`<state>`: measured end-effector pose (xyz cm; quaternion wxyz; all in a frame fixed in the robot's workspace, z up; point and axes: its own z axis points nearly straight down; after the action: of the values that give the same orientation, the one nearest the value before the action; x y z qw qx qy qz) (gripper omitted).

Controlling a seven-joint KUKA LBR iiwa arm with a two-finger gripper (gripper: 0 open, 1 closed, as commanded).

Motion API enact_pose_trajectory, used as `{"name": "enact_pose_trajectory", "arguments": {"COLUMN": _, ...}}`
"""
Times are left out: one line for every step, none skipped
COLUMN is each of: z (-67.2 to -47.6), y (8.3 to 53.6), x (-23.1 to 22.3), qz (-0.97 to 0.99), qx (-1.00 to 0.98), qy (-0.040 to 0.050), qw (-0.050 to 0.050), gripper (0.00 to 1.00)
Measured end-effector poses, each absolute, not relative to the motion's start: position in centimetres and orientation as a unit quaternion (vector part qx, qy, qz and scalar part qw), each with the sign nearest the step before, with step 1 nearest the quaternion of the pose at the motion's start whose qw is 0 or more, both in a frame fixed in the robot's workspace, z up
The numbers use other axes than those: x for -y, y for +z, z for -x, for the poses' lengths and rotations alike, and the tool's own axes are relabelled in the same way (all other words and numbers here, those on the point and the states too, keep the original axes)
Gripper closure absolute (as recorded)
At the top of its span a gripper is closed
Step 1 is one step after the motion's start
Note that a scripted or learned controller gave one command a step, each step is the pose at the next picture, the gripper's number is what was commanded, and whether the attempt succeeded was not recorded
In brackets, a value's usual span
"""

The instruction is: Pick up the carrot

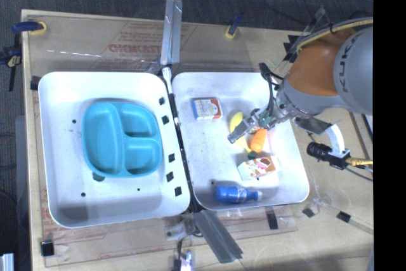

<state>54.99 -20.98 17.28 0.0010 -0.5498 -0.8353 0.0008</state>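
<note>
1. Looking down on the bench, I see the carrot [258, 139] in the right bin [209, 181], toward its right side, an orange piece lying just beside a yellow banana-like fruit [236, 120] and just above a small white packet [259, 168].
2. My gripper [254, 127] sits low over that cluster, its tip at the upper edge of the carrot, close against the yellow fruit.
3. Whether it is clenched or released I cannot tell; the metal parts blur together there, and I see nothing that proves the carrot is in its grasp.
4. My judgement: the step in hand is closing on the carrot, and it is not yet secured.
5. To do it well, I would centre over the orange body, not its edge, so the yellow fruit is not caught or pushed aside.
6. I would align the grip across the carrot's narrow width; a rounded toy like this looks likely to slip out if pinched near its end.
7. I would come straight down, close firmly, then rise slowly and check that the orange piece leaves the bin floor.
8. Elsewhere, a blue bottle [236, 193] lies near the front wall and a small red-and-white box [207, 108] toward the back, both apart from the work; the blue tray [122, 138] in the left bin [63, 200] is not involved.
</note>
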Motion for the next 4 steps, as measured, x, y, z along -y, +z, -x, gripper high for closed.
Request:
{"name": "enact_pose_trajectory", "arguments": {"z": -56.6, "y": 19.0, "x": 21.1, "qz": 0.544, "qx": 0.839, "qy": 0.0005, "qw": 0.001, "gripper": 0.0}}
{"name": "enact_pose_trajectory", "arguments": {"z": -56.7, "y": 20.0, "x": 21.1, "qz": 0.542, "qx": 0.84, "qy": 0.0009, "qw": 0.001, "gripper": 1.0}}
{"name": "enact_pose_trajectory", "arguments": {"z": -56.3, "y": 27.1, "x": 18.0, "qz": 0.582, "qx": 0.813, "qy": 0.0004, "qw": 0.0, "gripper": 1.0}}
{"name": "enact_pose_trajectory", "arguments": {"z": -56.3, "y": 27.0, "x": 18.1, "qz": 0.582, "qx": 0.813, "qy": 0.0006, "qw": 0.0, "gripper": 0.0}}
